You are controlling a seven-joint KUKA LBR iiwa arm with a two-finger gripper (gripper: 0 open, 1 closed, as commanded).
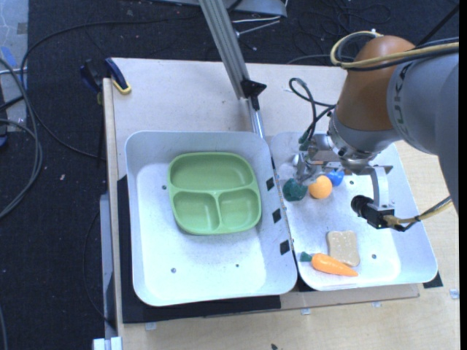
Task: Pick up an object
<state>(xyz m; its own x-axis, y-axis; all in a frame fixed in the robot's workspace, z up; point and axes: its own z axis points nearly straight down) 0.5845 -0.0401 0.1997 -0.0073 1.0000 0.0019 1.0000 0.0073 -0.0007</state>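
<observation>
My gripper (312,168) hangs low over the far left part of the right bin (379,257). Right below and beside it lie a dark green object (294,190), an orange ball (319,188) and a small blue object (335,176), all close together. The arm's wrist hides how the gripper stands. Nearer the bin's front lie a tan slice of bread (343,247) and an orange carrot (333,265) with a green top.
The left bin (146,261) holds a light green divided plate (215,192). A black part on a cable (371,211) hangs from the wrist over the right bin. A slanted metal pole (228,42) crosses the bench behind the bins.
</observation>
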